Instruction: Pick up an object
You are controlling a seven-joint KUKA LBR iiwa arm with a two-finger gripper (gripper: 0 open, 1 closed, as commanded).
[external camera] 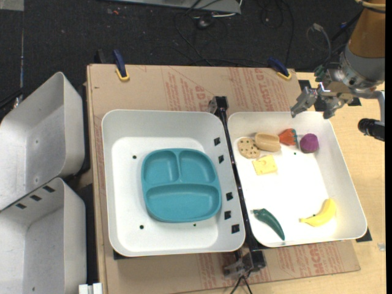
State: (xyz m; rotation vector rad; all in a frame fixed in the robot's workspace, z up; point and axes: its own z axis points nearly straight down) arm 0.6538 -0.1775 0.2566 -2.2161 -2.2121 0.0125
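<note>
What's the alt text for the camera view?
The arm's claw hovers above the far edge of the right bin, which holds a banana, green pepper, purple fruit, cookie and cheese slice. The left bin holds a teal divided plate.

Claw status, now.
Claw: open, holding nothing, hanging over the right bin's far rim.

One fixed camera, mounted high above the bench (153, 78), looks down at a slant, both white bins fully framed left of the gripper (318, 103).
</note>
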